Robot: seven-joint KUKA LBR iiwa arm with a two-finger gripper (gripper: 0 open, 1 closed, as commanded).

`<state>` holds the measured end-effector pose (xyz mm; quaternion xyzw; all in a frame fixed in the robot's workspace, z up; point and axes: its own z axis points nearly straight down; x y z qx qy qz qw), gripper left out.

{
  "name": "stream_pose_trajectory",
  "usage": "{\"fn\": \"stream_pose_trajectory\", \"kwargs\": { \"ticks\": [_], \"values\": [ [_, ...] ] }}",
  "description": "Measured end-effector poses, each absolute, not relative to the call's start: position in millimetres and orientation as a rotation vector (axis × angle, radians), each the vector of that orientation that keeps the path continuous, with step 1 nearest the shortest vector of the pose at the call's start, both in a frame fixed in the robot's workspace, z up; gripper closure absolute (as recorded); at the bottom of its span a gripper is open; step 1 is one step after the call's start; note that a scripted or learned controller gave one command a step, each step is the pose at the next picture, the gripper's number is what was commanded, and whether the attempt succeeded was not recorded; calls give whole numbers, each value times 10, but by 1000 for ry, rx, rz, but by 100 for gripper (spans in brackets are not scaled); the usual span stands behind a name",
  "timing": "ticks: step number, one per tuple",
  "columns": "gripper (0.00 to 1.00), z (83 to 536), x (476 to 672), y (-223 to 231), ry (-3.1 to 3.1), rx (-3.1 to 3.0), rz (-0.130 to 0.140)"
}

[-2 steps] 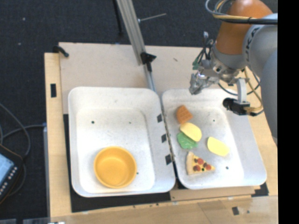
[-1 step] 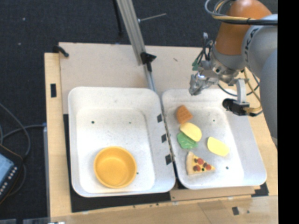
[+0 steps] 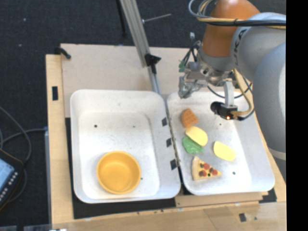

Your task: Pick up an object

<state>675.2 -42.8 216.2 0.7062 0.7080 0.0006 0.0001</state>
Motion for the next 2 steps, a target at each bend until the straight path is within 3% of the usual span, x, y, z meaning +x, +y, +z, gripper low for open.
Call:
{"fn": "stream_pose_trajectory", "kwargs": {
  "ticks": [2],
  "values": [
    [100,2407,6592,430,2230,2215,3]
  ]
}}
